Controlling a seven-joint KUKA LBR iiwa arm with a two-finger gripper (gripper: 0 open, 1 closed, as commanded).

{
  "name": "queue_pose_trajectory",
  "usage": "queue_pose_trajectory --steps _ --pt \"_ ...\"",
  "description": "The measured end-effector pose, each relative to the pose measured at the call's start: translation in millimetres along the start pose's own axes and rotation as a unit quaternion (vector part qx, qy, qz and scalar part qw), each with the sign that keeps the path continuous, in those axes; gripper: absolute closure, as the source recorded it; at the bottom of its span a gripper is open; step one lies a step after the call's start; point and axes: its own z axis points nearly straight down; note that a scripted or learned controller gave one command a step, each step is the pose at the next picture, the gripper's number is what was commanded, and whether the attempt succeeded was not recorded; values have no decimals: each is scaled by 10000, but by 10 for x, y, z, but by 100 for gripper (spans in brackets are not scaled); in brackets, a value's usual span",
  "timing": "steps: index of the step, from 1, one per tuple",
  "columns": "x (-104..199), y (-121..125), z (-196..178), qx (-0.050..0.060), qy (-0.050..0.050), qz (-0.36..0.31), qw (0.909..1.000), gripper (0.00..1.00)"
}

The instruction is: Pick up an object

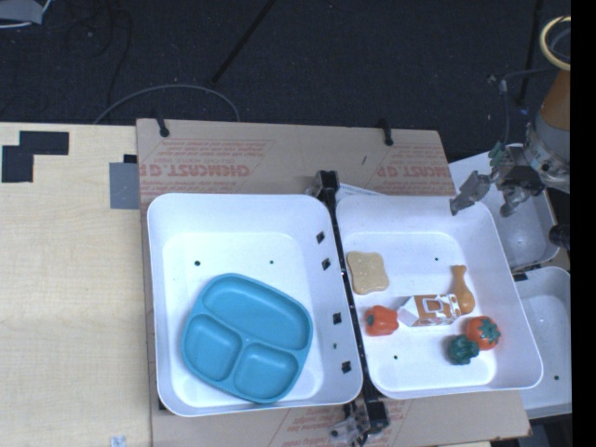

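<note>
The small carton (434, 309) is lying in the right bin (438, 223), at five o'clock from the bread slice (366, 272). The gripper (492, 194) is hovering, fingers spread wide, holding nothing; you should be lowering it straight, avoiding the tomato (380, 320).

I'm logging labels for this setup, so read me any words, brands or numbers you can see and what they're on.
"CHEMCAST G P", upside down, red on the cardboard sheet under the bins; last letters uncertain.
The same red print shows near the sheet's right and bottom edges, too cut off to read.
Small carton in the right bin: orange markings, too blurred to read.
</note>
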Motion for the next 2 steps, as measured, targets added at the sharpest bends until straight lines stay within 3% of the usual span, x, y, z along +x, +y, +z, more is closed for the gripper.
queue_pose_trajectory --steps 1,2 --pt "0 22 -72 -58 -14 -8 10000 0" --pt "95 51 496 -33 -6 -21 10000 0"
